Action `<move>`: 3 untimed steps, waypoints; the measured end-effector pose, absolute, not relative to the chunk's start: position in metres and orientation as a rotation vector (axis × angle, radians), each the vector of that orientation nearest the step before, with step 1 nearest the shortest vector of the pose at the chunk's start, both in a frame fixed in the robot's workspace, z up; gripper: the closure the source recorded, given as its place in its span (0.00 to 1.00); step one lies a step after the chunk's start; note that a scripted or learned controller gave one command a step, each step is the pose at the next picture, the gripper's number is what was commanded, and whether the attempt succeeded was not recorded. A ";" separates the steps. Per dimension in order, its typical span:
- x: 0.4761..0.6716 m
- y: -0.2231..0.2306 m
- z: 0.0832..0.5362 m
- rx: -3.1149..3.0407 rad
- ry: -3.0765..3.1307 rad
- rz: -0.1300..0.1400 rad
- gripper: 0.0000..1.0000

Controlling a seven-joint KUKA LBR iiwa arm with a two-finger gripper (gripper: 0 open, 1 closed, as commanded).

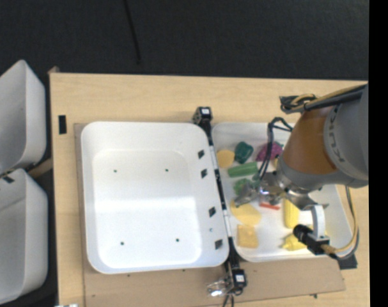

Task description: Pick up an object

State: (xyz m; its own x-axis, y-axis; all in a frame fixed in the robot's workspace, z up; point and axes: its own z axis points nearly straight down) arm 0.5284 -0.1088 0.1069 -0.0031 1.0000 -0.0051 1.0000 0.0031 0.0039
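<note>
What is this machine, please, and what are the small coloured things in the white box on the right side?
The grey machine with the orange band is a robot arm. It reaches in from the right of the picture. One fixed camera above the bench takes the picture, looking down at a slant.

On the wooden bench two shallow white bins stand side by side. The right bin holds small objects: several yellow pieces, a green block, a longer green piece, something magenta and a thin red item. What each one is, I cannot tell at this size.

The arm's end effector, its grasping part, is down among these objects, near the bin's middle. The arm hides much of it, so I cannot see whether anything is held. Its job is to pick up one object.
</note>
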 end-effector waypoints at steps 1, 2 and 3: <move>0.530 -0.114 0.117 2.226 2.206 -0.001 1.00; 0.604 -0.080 0.203 2.209 2.224 0.007 1.00; 0.694 -0.071 0.278 2.209 2.220 0.009 1.00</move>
State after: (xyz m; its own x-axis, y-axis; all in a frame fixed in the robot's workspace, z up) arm 0.6939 -0.0714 0.2785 -0.0050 1.0000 -0.0032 0.9999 0.0051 0.0111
